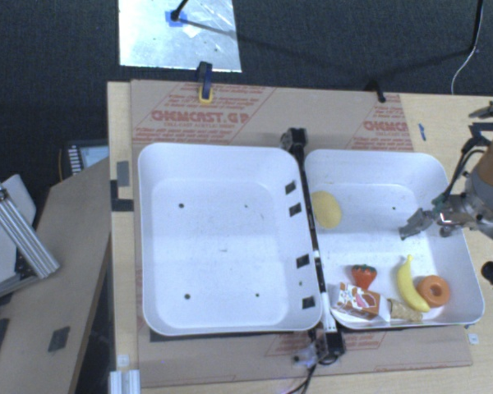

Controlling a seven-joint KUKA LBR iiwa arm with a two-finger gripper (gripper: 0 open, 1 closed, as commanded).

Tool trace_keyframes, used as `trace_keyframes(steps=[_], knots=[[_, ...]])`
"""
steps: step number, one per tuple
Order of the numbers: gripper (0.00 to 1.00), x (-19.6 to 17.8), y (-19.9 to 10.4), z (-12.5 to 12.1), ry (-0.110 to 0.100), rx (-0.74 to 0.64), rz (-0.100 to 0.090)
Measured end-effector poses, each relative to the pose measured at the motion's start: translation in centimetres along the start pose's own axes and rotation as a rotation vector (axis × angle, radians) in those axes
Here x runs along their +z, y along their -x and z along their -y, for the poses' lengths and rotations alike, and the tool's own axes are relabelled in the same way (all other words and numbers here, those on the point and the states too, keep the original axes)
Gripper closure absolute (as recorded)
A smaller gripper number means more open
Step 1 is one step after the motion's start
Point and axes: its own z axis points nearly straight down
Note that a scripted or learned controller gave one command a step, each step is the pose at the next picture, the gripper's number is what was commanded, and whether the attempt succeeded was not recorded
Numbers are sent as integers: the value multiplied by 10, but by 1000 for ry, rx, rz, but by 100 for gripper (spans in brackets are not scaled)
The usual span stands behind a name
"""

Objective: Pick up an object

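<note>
Over the right-hand part of the right bin (370, 167), hovering above bare white floor: gripper (431, 222), reaching in on the grey arm (486, 189) from the right edge. Spread fairly wide, with nothing between the fingers (412, 226)

Below the gripper and slightly to its left, well apart from it: yellow banana (408, 283), lying roughly lengthwise toward the near rim. Just right of that, touching or nearly touching it: orange ring-shaped toy (434, 290). Under the banana's near end: small tan piece (404, 310), too small to name

Further to the gripper's lower left: small red fruit (363, 276) with a green top, and just below it a red-and-white snack packet (357, 302) near the bin's front left corner

To the gripper's left, at about its own height, across open floor: pale yellow rounded fruit (326, 209), close to the wall shared with the left bin (222, 245)

Beyond that wall, farthest from the gripper: left bin, resting like its neighbour on printed cardboard (255, 109). Far up and left of the gripper, past the cardboard: shiny foil sheet (179, 23) on dark carpet
</note>
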Motion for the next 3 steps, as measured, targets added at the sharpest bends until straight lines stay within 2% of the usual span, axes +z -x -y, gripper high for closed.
trace_keyframes(steps=[1,2,3], knots=[[0,71,0,51,-13,8,-6],[0,67,-1,-38,0,-2,-1],[100,57,0,-35,-4,-1,-2]])
